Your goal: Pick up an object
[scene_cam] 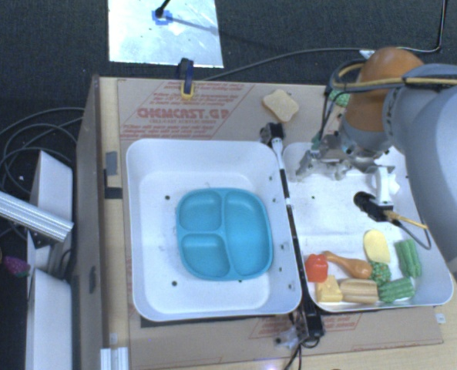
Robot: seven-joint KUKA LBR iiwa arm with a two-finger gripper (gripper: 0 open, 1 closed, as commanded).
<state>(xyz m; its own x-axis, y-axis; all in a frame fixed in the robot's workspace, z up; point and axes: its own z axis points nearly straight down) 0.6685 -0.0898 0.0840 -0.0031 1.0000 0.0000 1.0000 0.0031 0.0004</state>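
I see the gripper (326, 163) low in the right bin (328, 214), but I cannot tell its state. The yellow toy food (376, 246) near the front looks light, stiff and smooth; I would take its narrow sides.

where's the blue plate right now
The blue divided plate lies flat in the middle of the left white bin, apart from the toy food heaped in the right bin's near corner.

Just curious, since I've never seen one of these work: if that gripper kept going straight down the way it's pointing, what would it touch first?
Probably the bare white floor of the right bin. The gripper points down over its far end, apart from the toy food; depth is uncertain.
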